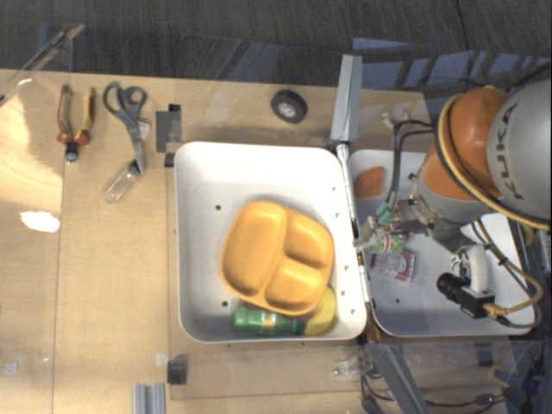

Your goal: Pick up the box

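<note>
The box (392, 261), small and flat with pink and green print, is lying near the left wall of the right bin (414, 324), about halfway along that wall. You are seeing the gripper (384, 228) hanging just above the box's upper edge, close to the wall shared by the 2 bins; whether it is spread or pressed together, you cannot tell, and nothing is visibly pinched in it. The grey arm (504, 145) with its orange band is covering the right bin's upper right part. An orange object (369, 181) is lying in that bin's upper left corner. In the left bin (198, 231), a yellow divided tray (278, 255) is resting toward the lower right corner, overlapping a green can (263, 320) and a yellow round object (323, 313) along the bottom wall.
</note>
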